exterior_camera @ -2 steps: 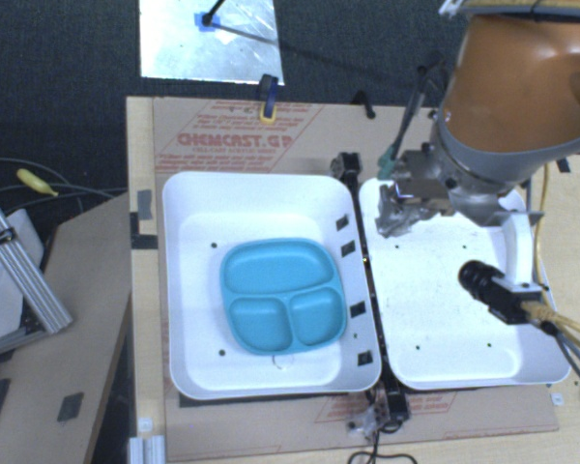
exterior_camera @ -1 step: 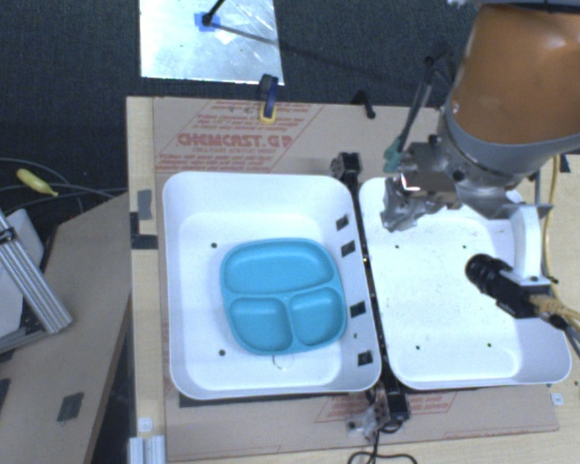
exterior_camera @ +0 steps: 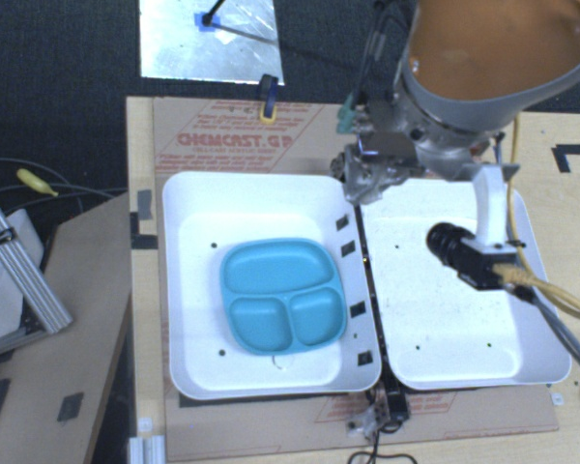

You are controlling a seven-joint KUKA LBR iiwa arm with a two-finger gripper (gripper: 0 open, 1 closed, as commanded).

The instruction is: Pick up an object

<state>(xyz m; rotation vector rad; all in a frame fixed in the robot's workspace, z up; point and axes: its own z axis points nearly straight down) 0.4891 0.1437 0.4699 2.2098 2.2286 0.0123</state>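
Hanging above bins' shared rim (exterior_camera: 365, 276), grey arm (exterior_camera: 443, 114)

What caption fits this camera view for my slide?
Gripper hovers by the left bin's back corner; a blue tray lies inside.

Shows smooth, glossy plastic in the blue tray (exterior_camera: 278, 293), matt white plastic in the bins (exterior_camera: 227, 206), printed cardboard (exterior_camera: 232, 135) beneath.

The blue divided plate (exterior_camera: 280, 293) fills the middle of the left bin (exterior_camera: 203, 211), leaving open floor along its rear and left walls. The right bin (exterior_camera: 435, 336) offers bare floor in front; the arm (exterior_camera: 483, 46) overhangs its rear.
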